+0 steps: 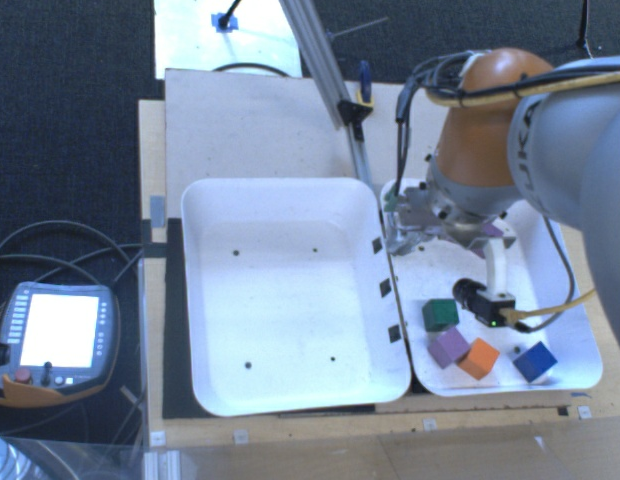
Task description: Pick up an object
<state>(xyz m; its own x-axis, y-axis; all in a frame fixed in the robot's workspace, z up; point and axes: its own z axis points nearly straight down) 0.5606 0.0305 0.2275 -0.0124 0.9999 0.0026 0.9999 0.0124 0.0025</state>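
Hanging under the grey arm's orange-banded wrist, the claw (402, 230) sits low at the upper left of the right bin (422, 280), close against the wall that this bin shares with its neighbour. Whether it is set wide or narrow I cannot tell, since the wrist body covers it from above, and nothing can be seen held in it. Four small cubes lie in the near half of the right bin, all apart from the claw. The green cube (440, 314) is nearest to it. The purple cube (450, 347) lies just below the green one, touching or almost touching the orange cube (479, 358) at its side. The blue cube (534, 361) stands a little off on its own toward the near right corner. Any of them would serve the task, and the green cube looks the likeliest target. It is probably light and stiff, a foam or wooden block with flat matte faces that should neither crush nor slip much. The best hold would be across two opposite flat sides, square on and about midway up, and not corner to corner, where it could twist out. The purple and orange pair look harder, because with so little room between them a descent could nudge both. The left bin (290, 288) shows a bare white floor with a few small dark dots. Both bins rest side by side on the pale tabletop (250, 128).
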